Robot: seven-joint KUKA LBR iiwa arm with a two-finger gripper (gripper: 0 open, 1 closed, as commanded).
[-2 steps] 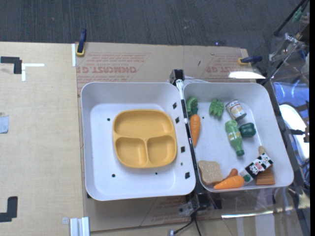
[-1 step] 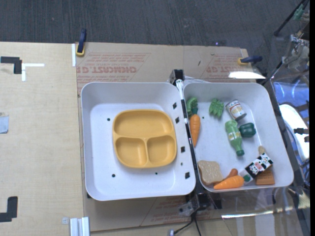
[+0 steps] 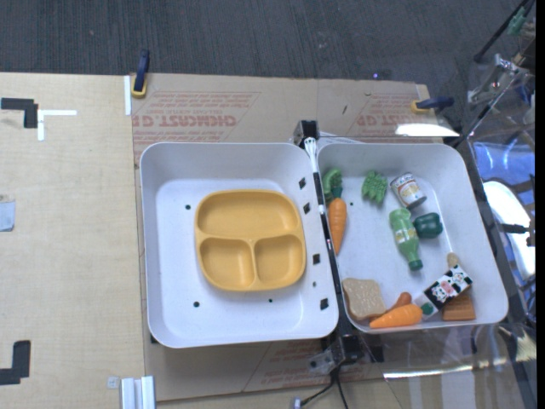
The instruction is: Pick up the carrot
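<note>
An orange carrot [image 3: 337, 220] with a green leafy top [image 3: 331, 182] lies along the left wall of the right bin [image 3: 473, 194], pointing toward the front. A second orange carrot-like piece [image 3: 397, 316] lies at the right bin's front edge, beside a slice of bread [image 3: 364, 297].
The left bin [image 3: 162, 254] holds a yellow divided plate [image 3: 250, 239]. Also in the right bin are a green leafy piece [image 3: 374, 186], a small can [image 3: 408, 190], a green bottle [image 3: 405, 238], a dark green pepper [image 3: 427, 225], a cow-print carton [image 3: 448, 287] and an orange block [image 3: 460, 310].
</note>
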